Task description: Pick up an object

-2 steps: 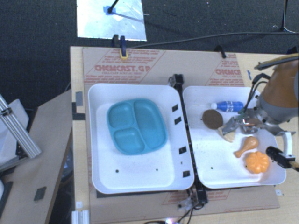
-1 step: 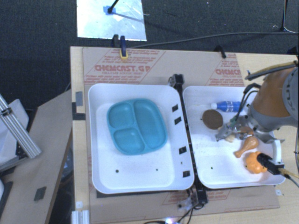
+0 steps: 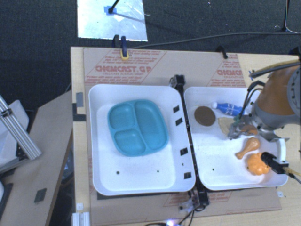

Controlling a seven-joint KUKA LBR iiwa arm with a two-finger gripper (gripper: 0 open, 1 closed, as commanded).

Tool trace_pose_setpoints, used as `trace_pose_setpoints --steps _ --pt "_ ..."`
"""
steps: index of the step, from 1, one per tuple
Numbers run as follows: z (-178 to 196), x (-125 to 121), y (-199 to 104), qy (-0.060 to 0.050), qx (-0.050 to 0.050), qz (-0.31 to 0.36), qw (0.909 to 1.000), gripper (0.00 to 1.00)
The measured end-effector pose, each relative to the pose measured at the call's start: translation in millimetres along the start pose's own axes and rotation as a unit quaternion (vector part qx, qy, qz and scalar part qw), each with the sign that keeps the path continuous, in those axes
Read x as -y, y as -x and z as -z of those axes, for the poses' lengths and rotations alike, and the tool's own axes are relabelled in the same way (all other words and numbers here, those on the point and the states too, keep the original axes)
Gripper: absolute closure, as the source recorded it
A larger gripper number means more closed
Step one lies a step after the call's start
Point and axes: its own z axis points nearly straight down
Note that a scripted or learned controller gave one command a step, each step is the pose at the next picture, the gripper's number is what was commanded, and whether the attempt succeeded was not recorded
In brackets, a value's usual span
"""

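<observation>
An orange rounded toy (image 3: 255, 165) lies closest to the viewer, near the front of the right bin (image 3: 221, 185), below and to the right of the hand (image 3: 234, 131); a tan toy drumstick (image 3: 248, 148) lies between that toy and the hand, just below the hand and slightly to its right, its thin end pointing towards the orange toy; the hand itself hangs low over the right half of this bin, at the end of a grey arm with an orange band (image 3: 277, 102) that comes in from the right; whether the hand is open or closed cannot be told, and nothing can be seen held in it; a pale beige piece (image 3: 225, 123) lies right beside the hand, on its left; a blue bottle (image 3: 229, 108) lies just above the hand; a brown disc (image 3: 204, 116) sits further to the hand's left; well away to the left, a teal divided plate (image 3: 138, 127) rests in the left bin (image 3: 136, 185); both bins stand on the desk (image 3: 141, 65).
</observation>
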Motion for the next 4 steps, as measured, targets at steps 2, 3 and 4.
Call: trace_pose_setpoints --steps 2,3,4 --pt "92.8 4.5 8.3 0.002 0.001 0.001 1.0000 1.00" --pt "154.3 4.9 1.4 0.002 0.001 0.002 1.0000 1.00" --pt "186.5 3.5 1.7 0.001 0.000 0.002 1.0000 1.00"
